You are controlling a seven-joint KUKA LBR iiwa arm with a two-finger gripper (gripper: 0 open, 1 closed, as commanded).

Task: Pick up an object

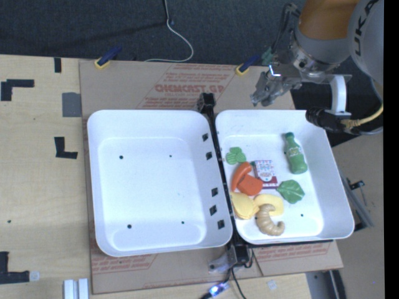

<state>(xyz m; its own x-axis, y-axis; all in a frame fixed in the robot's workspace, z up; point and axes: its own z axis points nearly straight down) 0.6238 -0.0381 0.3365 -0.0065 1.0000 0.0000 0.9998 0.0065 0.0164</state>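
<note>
1. The right bin (330, 167) holds its toys crowded toward its left wall; its right part and far-left corner are bare floor.
2. A green bottle (295, 152) lies apart near the far right; a croissant (269, 219) sits nearest the front rim.
3. The claw (267, 93) hangs above the desk (37, 167) beyond the bin's far rim, touching nothing visible; how far open, I cannot tell.
</note>
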